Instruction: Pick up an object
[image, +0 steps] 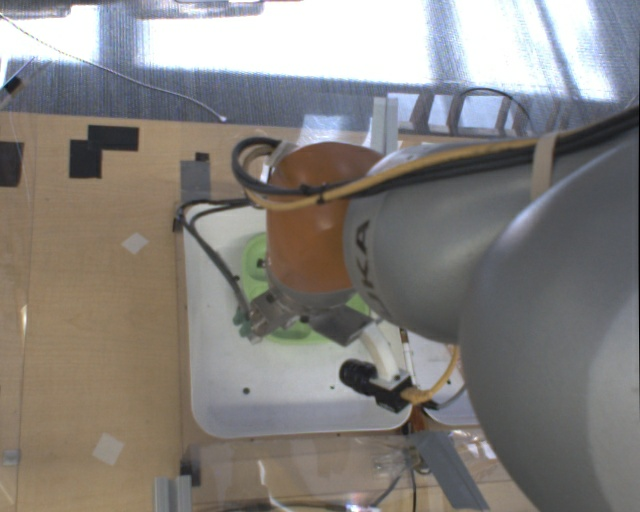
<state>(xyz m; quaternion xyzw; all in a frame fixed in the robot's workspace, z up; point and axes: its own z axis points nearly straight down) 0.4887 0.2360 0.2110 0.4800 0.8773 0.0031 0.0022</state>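
Hovering end effector (262, 322) over green object (258, 258)

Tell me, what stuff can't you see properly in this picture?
- The green object: mostly hidden under the arm's orange band, so its shape is unclear.
- The gripper: the wrist blocks its fingertips, so whether it holds anything is unclear.
- The white bin: its right part is hidden by the grey arm.
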